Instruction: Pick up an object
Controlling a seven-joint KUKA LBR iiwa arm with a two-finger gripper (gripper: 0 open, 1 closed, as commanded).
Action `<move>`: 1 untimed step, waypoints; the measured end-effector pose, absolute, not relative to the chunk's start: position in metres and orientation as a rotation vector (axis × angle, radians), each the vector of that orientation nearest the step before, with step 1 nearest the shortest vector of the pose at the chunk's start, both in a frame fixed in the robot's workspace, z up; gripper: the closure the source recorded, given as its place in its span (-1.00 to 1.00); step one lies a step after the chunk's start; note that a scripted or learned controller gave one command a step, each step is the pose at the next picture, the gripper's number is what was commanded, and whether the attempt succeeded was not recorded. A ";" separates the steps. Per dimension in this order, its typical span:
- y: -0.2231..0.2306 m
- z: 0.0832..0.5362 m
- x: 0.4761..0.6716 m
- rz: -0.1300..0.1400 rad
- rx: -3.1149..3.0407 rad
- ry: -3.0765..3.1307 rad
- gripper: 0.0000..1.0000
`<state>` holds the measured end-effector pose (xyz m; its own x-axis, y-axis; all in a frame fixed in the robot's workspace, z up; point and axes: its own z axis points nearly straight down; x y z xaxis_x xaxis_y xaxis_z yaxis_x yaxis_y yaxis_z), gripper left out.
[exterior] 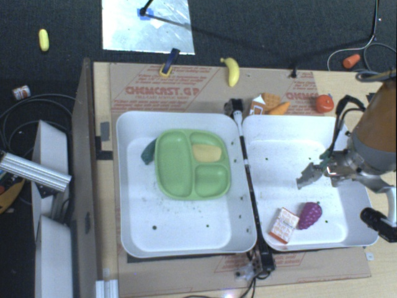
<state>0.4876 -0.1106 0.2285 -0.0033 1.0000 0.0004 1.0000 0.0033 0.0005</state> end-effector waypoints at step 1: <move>-0.151 0.083 0.485 -0.004 2.227 2.219 -1.00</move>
